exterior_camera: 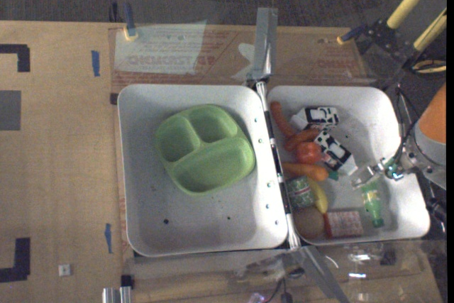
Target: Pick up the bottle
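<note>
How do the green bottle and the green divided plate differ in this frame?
The green bottle is small, see-through and lies in the right bin; the green divided plate is much larger, opaque and sits flat in the left bin. The bottle lies just below the tool; the plate lies far from it. Both are green.

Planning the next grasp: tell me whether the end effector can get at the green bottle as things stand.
Probably yes. The end effector hovers beside the green bottle in the right bin, and nothing lies over it.

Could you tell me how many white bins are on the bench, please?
2: the left bin holds a green plate; the right bin holds the toy food and the bottle.
</note>
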Robot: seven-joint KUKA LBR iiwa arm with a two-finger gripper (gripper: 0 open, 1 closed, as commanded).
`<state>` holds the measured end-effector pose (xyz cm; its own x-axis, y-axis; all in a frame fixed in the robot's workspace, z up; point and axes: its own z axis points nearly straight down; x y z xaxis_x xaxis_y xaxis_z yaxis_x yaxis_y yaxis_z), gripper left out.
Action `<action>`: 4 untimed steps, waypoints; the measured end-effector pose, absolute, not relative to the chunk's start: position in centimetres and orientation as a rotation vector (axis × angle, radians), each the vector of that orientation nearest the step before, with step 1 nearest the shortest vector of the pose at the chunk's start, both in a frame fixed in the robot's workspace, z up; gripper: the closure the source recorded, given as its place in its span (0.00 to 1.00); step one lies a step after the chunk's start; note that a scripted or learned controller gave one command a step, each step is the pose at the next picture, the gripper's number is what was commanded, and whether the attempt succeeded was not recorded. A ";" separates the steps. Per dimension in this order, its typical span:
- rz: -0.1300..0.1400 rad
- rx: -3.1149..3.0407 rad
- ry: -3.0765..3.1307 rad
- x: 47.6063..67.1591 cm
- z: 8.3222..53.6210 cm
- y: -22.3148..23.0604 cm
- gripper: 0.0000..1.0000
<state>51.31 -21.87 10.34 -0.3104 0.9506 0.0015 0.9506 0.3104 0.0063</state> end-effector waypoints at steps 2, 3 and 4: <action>0.004 1.433 2.784 52.6 11.2 -20.5 1.00; 0.001 1.654 2.666 50.0 23.6 -18.7 1.00; 0.001 1.655 2.667 50.0 23.5 -18.7 0.00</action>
